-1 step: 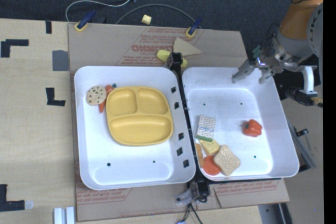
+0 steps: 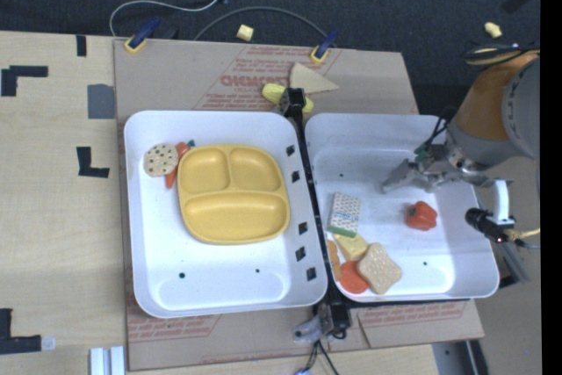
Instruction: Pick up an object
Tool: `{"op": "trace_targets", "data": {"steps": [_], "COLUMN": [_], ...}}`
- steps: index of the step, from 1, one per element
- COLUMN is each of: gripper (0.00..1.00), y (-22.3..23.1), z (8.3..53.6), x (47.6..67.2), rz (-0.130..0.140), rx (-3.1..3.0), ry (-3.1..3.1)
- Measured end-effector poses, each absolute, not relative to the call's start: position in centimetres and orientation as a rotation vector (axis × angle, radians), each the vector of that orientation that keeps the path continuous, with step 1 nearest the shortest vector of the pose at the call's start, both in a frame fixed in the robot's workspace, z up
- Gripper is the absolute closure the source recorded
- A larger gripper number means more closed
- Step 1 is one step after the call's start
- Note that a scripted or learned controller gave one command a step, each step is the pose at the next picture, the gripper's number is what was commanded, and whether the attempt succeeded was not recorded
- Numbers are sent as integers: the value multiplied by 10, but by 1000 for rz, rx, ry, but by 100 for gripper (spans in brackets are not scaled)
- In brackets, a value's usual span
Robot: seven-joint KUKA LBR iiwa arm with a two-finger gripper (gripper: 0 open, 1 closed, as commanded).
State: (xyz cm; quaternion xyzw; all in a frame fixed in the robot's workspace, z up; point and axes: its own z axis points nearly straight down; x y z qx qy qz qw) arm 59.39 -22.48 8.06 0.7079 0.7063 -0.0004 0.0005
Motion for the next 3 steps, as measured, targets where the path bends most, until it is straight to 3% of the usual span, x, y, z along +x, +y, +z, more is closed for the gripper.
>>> {"op": "trace_targets", "data": {"steps": [1, 2, 3], "gripper": [0, 100, 100], "y": [-209, -211, -140], "z": [88, 99, 90], "x": [527, 530, 536], "rz": [4, 4, 7], "rx": [2215, 2212, 2206], "ry": [2215, 2212, 2214]}}
